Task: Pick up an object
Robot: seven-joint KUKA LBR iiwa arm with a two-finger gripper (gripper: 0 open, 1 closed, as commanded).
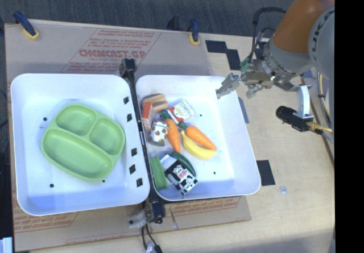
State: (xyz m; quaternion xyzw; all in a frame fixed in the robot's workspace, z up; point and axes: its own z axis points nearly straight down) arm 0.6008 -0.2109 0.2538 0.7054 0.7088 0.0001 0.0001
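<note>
We see two white bins side by side on the worktop [284, 132]. The left bin [28, 132] holds a green plate [83, 141] with three sections. The plate lies flat near the middle of that bin.

The right bin [227, 132] holds a pile of small toy foods. Any of them could be the object to pick up. An orange carrot [200, 136] lies near the middle, and a yellow banana [197, 149] lies just under it, touching it. A second thin orange piece [173, 137] lies beside them on the left. Near the top of the pile sits a brown and white piece [153, 102] that looks like bread or a sandwich. Beside it is a small white packet with red on it [182, 111]. Lower down, near the front wall of the bin, we see a small black and white carton with a cow pattern [182, 177] and a green piece [158, 173] just left of it.

The arm [304, 19] comes in from the right. Its end effector [227, 85] hangs over the top right corner of the right bin, well apart from the toy pile. Nothing is between its fingers. We cannot tell if it is open or closed, because it is small and blurry here.

A brown cardboard sheet with red print [114, 47] lies under both bins.
</note>
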